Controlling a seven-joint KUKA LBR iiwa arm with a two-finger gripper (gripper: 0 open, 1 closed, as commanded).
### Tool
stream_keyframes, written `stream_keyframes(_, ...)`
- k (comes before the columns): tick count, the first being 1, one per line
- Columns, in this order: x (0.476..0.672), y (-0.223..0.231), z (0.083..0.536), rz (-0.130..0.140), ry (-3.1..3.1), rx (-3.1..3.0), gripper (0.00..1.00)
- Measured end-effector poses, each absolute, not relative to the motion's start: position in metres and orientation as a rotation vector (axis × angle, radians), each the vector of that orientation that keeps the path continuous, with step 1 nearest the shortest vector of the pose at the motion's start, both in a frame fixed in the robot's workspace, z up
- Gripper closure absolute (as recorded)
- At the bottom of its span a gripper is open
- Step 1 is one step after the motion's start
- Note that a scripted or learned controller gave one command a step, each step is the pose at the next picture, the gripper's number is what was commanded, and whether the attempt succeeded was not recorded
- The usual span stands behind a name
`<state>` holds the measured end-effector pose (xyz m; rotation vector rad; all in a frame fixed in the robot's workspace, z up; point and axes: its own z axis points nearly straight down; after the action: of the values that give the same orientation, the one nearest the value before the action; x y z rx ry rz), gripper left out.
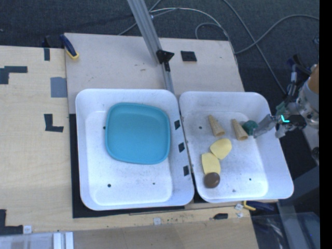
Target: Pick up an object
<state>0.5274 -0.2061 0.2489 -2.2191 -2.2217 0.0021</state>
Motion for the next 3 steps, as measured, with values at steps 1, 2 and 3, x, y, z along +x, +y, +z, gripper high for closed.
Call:
stream_keyframes(1, 0.527, -0.206, 0.249, 0.002, -2.222, -2.219, 0.0)
stream_keyframes(2, 0.522, -0.201, 0.204, 0.005, -2.22, -2.217, 0.0)
stream_keyframes(3, 0.524, -0.209, 0.146, 0.005, -2.219, -2.217, 0.0)
